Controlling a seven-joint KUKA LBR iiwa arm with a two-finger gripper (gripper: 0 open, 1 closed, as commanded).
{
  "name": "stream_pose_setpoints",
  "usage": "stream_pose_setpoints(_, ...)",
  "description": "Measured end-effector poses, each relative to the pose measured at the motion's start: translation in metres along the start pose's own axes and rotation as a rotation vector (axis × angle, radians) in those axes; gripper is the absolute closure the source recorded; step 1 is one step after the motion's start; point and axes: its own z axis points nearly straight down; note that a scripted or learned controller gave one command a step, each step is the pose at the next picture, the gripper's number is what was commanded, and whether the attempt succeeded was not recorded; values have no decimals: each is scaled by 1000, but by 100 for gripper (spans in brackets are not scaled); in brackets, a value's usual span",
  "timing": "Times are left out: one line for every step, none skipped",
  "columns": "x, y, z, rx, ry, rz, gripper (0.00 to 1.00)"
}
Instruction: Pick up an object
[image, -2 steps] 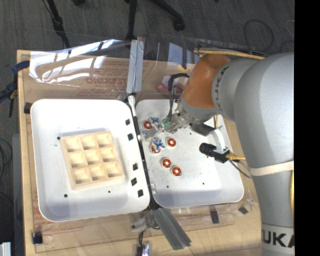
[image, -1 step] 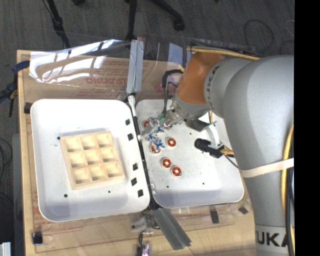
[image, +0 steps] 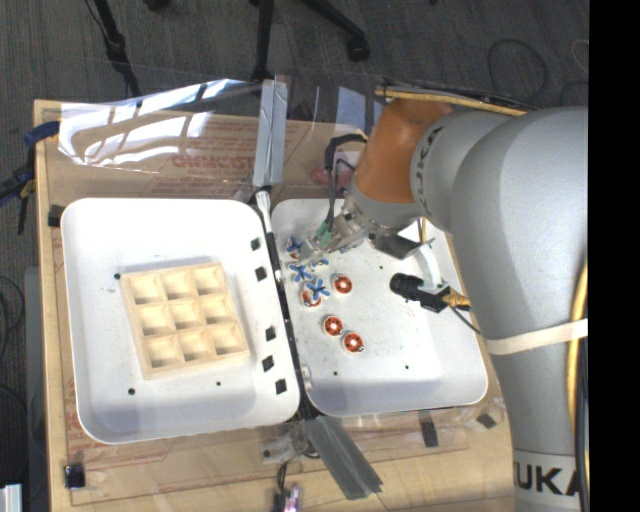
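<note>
Right bin (image: 420, 350), along its left wall: three red discs (image: 331, 325), then blue jacks (image: 316, 292) clustered close, the farthest just beside the gripper (image: 328, 238) near the far left corner. Jaw state cannot be told. Risk: thin prongs slip, or neighbours get nudged against the wall.

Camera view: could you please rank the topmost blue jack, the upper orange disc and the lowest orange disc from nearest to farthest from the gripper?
1. Topmost blue jack, just left of the gripper.
2. Upper orange disc, a little below the gripper.
3. Lowest orange disc, toward the near side of the right bin.
</note>
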Motion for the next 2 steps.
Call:
stream_pose_setpoints(48, 42, -89, -2, 5, 109, 100)
stream_pose_setpoints(48, 41, -89, -1, 5, 110, 0)
